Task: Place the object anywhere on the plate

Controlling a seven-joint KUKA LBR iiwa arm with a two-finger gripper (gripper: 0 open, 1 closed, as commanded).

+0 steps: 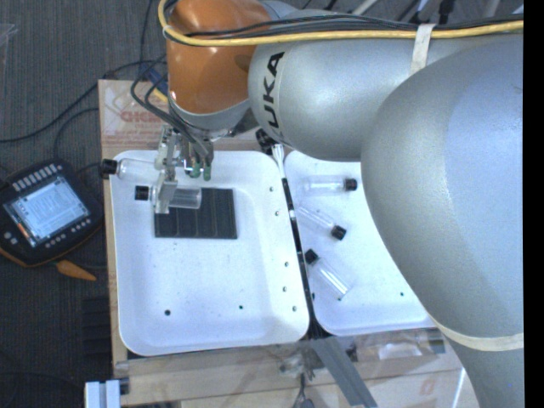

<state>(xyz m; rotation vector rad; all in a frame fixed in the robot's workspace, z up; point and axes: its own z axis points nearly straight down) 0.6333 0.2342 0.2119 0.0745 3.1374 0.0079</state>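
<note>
The hand (174,195) hangs over the far left part of the left bin (204,313), its fingers pointing down and clamped on a clear vial (182,198) that lies crosswise between them. The vial sits just above the far left corner of the plate (208,218), a flat, dark, ribbed rectangle lying on the bin floor. Above the hand, the orange band (208,49) of the arm (408,126) caps the wrist, and a yellow cable (340,31) runs along the grey casing. On that casing the black letters "UKA" can be read, the start of the word being hidden. The arm reaches in from the right, with its bulk covering much of the right bin (374,313).

Another clear vial with a black cap (127,169) lies near the far left rim of the left bin. Three more capped vials (327,225) lie in the right bin. To the left of the table (127,113), a handheld control pendant (47,211) with a lit screen rests on the floor.
</note>
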